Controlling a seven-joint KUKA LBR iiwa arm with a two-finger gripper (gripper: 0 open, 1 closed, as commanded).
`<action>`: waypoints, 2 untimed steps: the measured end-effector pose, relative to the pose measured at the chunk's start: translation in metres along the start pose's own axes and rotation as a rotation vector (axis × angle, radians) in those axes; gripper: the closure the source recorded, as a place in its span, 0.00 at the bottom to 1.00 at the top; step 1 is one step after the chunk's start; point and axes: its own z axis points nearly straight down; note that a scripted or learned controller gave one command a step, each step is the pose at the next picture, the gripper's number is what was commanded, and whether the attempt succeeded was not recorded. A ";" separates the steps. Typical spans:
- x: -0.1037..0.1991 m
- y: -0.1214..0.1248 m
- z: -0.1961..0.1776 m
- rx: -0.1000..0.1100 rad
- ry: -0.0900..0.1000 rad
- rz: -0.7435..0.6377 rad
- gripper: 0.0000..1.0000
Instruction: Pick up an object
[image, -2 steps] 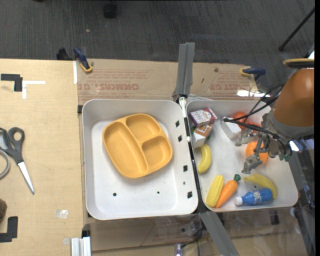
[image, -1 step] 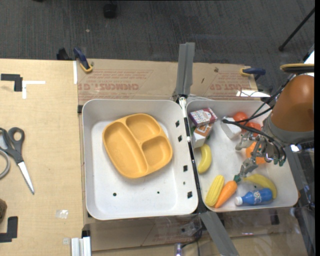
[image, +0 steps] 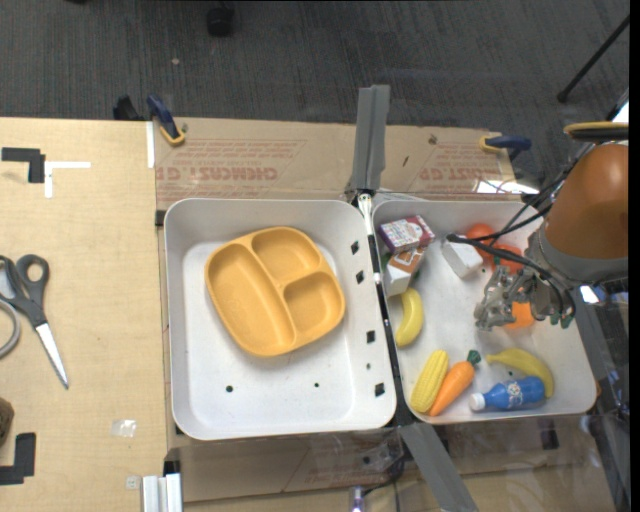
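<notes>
hand (image: 497, 305) hangs low in right bin (image: 455, 300) near its right edge, grip state unclear.

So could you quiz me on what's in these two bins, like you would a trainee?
1. True or false: the yellow divided plate lies in the left bin.
2. Which lies nearest the blue bottle? A) carrot B) purple carton C) scissors
3. How many bananas are in the right bin?

Key: 1 true. 2 A. 3 two: one by the divider, one above the bottle, below the gripper.
</notes>
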 end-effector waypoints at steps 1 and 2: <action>0.000 0.000 0.000 0.000 0.000 0.000 0.00; -0.001 0.001 -0.010 0.001 -0.004 -0.003 1.00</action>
